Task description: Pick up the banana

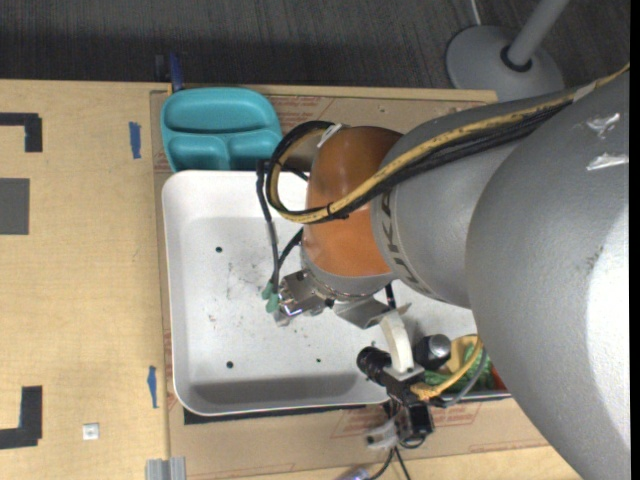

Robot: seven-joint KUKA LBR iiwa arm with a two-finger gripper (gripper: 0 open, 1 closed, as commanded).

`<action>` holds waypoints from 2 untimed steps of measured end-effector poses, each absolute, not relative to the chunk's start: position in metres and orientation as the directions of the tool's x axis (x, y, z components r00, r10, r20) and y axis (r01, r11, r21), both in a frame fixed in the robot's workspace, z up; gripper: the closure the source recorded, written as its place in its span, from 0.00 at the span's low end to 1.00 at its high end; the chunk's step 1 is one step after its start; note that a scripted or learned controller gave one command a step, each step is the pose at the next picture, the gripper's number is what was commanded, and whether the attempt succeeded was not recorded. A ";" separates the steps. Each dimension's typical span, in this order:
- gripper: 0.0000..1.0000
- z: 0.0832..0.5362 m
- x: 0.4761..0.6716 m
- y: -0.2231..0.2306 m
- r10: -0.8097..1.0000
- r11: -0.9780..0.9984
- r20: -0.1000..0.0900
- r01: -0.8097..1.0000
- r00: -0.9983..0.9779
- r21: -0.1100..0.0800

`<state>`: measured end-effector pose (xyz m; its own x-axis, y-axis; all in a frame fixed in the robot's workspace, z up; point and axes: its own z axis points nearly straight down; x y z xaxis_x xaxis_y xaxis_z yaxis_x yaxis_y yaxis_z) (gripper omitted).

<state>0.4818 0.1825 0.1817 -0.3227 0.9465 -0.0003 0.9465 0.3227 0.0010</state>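
My gripper (283, 302) hangs low over the middle of the white bin (205, 268), with the orange-banded wrist right above it. Its metal end with small green tips points left at the bin floor, and nothing shows between the tips. The arm's big grey body covers the bin's right half and hides what lies there. At the arm's lower edge, a small yellow and green patch (472, 360) peeks out. I cannot tell whether it is the banana.
A teal divided tray (220, 130) lies against the bin's far rim. The bin's left floor shows bare white with faint scuffs. Brown cardboard bench surface (80, 268) spreads to the left of the bin.
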 end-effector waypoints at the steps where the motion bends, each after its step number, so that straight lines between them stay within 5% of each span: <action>1: 1.00 0.088 0.494 0.160 0.724 0.690 -0.001 0.724 -0.690 0.005; 2: 1.00 0.175 0.490 0.199 0.931 0.366 0.000 0.931 -0.366 0.001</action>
